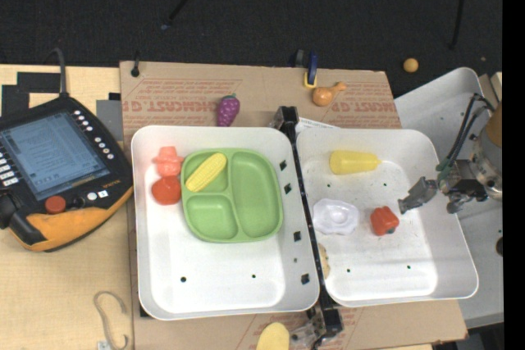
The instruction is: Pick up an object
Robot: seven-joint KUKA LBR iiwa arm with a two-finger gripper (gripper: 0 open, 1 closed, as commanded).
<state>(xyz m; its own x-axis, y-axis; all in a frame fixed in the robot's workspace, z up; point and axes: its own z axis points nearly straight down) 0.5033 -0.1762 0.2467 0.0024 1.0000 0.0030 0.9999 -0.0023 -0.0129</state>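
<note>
Far left of the green plate a teach pendant lies on the bench, its screen lit, though I cannot read the text on it. The left bin holds that three-part green plate, with a yellow corn cob lying tilted in its upper left compartment. Just left of the plate sit a pink toy and, below it, a red round one. Behind the plate, cardboard carries red printed lettering, upside down and too broken for me to read, and a purple grape bunch rests on it. Right of the plate, in the right bin, lie a yellow piece, a white crumpled piece and a small red block. My gripper hangs just right of the red block, near it but apart. I hold nothing; whether my fingers are apart or together, I cannot tell.
</note>
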